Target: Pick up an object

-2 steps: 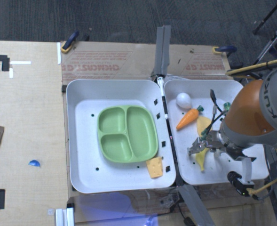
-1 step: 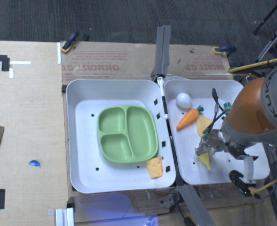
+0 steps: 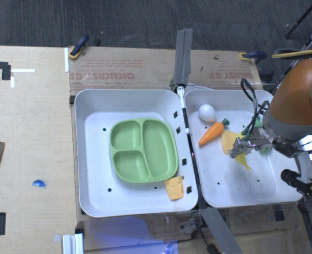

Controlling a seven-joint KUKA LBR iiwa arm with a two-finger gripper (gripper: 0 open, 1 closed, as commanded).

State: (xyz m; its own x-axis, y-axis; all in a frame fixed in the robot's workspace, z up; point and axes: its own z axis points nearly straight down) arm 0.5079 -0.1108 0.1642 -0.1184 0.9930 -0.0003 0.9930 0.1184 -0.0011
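In the right bin (image 3: 261,192) lie an orange toy carrot (image 3: 211,133) with a green top, a white ball (image 3: 206,111) just behind it, and a flat yellow piece (image 3: 230,142) to the carrot's right. My gripper (image 3: 244,148) reaches in from the right and sits low over the right side of the yellow piece, covering part of it. A yellow tip (image 3: 243,163) sticks out below the gripper. The grey arm with its orange band (image 3: 299,91) rises at the right edge.
The left bin (image 3: 92,194) holds a green divided plate (image 3: 144,150) and a yellow cheese wedge (image 3: 174,188) at its front right. A ridge with clips (image 3: 187,147) separates the two bins. A blue clamp (image 3: 79,45) sits on the cardboard behind them.
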